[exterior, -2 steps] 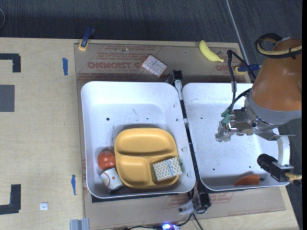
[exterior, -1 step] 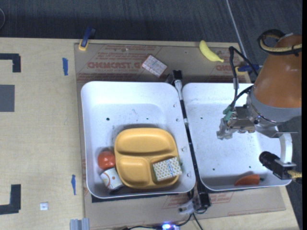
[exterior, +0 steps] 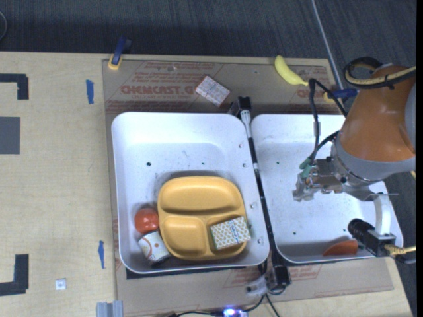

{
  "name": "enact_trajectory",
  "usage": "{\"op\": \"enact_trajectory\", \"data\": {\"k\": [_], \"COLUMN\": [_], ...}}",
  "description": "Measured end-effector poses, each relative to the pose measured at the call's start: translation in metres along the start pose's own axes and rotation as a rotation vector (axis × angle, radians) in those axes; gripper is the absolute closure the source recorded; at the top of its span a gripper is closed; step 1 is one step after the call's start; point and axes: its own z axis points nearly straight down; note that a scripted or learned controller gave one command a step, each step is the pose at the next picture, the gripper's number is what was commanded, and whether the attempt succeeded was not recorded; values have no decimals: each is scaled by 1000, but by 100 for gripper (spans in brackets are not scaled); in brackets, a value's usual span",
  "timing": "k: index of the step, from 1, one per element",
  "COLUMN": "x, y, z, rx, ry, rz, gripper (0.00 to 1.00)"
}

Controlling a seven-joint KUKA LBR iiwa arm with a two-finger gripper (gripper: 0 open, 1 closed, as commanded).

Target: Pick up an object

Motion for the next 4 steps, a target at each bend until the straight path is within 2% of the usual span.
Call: {"op": "enact_trajectory", "data": {"k": [1,2,3,4], "x": [-54,-40,-72,-129], "y": [0,1,48,38], "z": [24,23,70,55], "rx": [0,-1,-4,-5], "ry": [0,1,-2,-3], "rz": [0,-2,0,0], "gripper": [100,100,100,100]}}
